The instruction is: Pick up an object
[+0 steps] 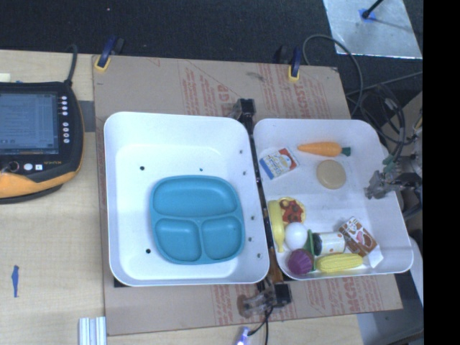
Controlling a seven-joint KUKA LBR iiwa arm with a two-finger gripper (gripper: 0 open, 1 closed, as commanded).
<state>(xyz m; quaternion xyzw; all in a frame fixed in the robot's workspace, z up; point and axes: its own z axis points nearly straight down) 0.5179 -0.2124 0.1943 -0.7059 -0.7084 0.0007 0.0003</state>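
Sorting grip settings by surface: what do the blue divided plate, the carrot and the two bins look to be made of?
The blue plate looks like matte moulded plastic: one even colour, rounded compartment edges. The carrot seems a toy, likely smooth plastic, uniformly orange with a neat green tip. The left bin and right bin look like thin glossy white plastic with soft rounded rims, though the material can't be confirmed.

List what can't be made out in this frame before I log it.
- Gripper, camera view: small and blurred at the right bin's edge; finger state unreadable.
- Arm: cut off by the right edge.
- Small packet: print too small to read.
- Purple item: partly covered by the egg and corn; identity unclear.
- Tablet: cut off at left, screen unreadable.
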